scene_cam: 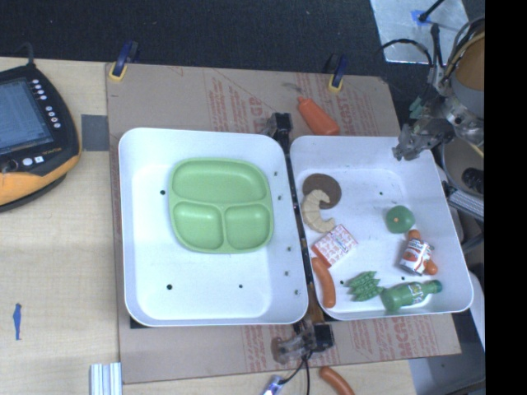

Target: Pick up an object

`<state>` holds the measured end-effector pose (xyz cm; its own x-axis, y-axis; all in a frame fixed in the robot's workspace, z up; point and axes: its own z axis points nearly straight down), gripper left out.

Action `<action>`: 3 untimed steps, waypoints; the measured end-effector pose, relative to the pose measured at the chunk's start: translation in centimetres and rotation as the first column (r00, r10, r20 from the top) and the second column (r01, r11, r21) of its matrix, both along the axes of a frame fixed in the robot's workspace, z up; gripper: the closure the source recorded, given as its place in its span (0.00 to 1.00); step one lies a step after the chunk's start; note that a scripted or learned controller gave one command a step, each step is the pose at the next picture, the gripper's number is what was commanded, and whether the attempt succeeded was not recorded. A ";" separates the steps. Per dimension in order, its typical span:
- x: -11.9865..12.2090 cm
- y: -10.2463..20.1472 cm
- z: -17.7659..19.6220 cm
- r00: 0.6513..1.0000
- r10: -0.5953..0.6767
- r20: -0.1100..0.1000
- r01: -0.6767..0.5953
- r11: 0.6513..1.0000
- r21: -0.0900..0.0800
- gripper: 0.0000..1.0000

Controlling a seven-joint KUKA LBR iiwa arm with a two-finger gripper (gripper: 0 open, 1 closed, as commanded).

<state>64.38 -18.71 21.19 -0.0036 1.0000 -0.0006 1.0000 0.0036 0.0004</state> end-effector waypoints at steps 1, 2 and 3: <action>1.3 -2.5 0.1 1.000 -0.001 -0.002 0.001 1.000 0.000 1.00; 1.2 -2.4 -4.4 1.000 0.001 -0.005 -0.001 1.000 0.000 1.00; 1.2 -1.6 -5.7 1.000 0.001 -0.006 -0.001 1.000 0.000 1.00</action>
